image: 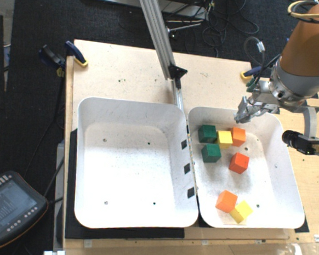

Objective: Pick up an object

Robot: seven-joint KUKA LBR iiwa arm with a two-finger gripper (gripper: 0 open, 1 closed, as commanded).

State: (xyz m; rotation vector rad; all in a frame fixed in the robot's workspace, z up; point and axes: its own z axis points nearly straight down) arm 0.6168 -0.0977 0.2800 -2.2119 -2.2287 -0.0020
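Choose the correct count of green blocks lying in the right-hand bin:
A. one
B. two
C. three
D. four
B: two green blocks lie in the right bin, one beside a yellow block and one just below it.

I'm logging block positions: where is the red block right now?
In the camera view the red block sits in the right bin, near its middle, right of the lower green block and below the orange block in the top row.
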